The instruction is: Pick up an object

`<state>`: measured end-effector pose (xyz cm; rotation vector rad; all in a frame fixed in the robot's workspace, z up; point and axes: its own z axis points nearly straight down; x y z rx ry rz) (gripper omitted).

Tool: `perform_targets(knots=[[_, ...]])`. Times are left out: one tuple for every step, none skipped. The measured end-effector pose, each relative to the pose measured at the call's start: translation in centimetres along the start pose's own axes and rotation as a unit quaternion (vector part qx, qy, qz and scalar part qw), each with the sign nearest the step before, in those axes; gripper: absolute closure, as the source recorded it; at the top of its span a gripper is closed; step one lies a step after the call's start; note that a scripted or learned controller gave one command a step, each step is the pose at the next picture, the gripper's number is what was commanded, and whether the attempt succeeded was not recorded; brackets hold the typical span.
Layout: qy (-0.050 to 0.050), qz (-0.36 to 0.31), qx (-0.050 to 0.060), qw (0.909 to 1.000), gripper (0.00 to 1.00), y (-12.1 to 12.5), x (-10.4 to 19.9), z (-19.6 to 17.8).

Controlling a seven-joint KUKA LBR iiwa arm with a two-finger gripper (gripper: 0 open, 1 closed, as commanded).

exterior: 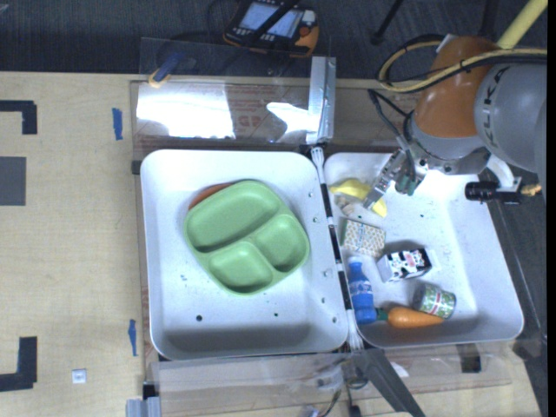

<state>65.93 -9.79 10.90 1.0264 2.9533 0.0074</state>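
— camera view first: where are we sitting with the end effector (380,195)?

— we're hovering low in the right bin (486,259), at its upper left corner. the yellow object (349,188) is lying just beside the tips, toward the left, long axis running roughly left to right.

— are we gripping it?

— we're not seeing it between the tips, and we cannot tell whether they're apart or together. we're judging a short shift left is needed.
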Motion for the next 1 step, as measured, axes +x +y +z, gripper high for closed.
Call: perform_targets(knots=[[0.003,0.261,0.005,0.9654,1.00,-1.95,2.79,-9.48]])
